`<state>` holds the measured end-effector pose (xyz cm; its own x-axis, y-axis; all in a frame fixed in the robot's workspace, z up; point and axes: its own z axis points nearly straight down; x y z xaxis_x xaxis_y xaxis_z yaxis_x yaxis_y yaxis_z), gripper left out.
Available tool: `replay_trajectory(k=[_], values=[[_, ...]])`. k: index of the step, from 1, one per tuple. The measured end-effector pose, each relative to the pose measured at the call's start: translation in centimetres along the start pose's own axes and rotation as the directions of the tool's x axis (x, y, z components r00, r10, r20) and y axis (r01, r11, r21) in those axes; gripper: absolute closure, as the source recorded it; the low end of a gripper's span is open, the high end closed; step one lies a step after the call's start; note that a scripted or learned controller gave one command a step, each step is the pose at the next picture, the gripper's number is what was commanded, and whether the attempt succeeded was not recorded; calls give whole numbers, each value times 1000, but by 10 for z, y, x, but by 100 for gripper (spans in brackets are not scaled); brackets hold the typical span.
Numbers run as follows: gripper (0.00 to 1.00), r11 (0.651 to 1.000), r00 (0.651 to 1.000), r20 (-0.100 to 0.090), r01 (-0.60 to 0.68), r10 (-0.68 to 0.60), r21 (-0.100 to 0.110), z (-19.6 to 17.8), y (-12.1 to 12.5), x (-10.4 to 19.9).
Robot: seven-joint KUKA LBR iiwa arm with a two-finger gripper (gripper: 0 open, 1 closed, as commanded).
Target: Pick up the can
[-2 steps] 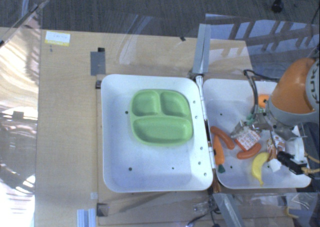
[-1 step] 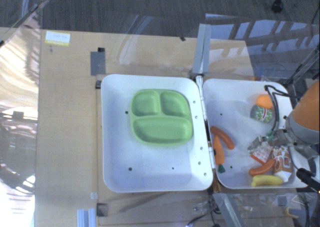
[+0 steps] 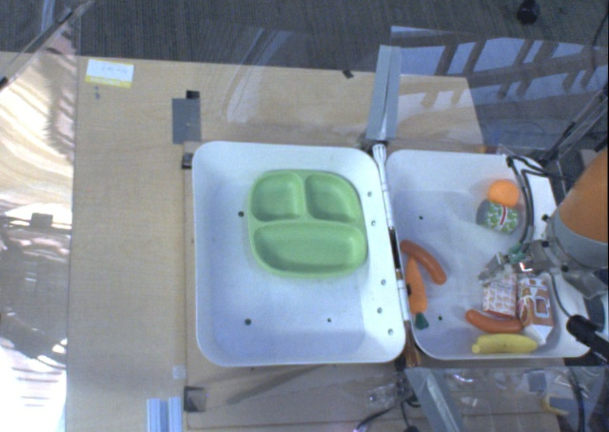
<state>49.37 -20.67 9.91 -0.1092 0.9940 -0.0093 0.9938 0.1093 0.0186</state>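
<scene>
Right bin, far side: can (image 3: pixel 500 217), small round, green-white label, lying beside a smooth orange ball (image 3: pixel 505 193)
Nearby: glossy sausages (image 3: pixel 424 261), crinkly snack packet (image 3: pixel 515 298)
My gripper (image 3: pixel 521 264): above the packet, grip state, can't tell honestly
Left bin: matte green divided plate (image 3: pixel 307 223)

We look down from one fixed camera set high above the bench (image 3: pixel 124 230), tilted so the far floor fills the top of the frame and the bench's near edge sits at the bottom. The view faces across the wooden surface and takes in both white bins whole: the left bin (image 3: pixel 219 325) near the centre, the right bin (image 3: pixel 438 192) toward the right edge. We stand well back, so small items read as little shapes. The arm (image 3: pixel 582 221) enters at the right margin, cut by the frame there. Its jaws cannot be made out from this height, so we cannot place anything against them.
</scene>
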Motion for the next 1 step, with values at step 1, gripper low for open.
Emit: replay_trajectory(k=[1], values=[[100,982,982,-9,187,-187,9,-120,82,85]])
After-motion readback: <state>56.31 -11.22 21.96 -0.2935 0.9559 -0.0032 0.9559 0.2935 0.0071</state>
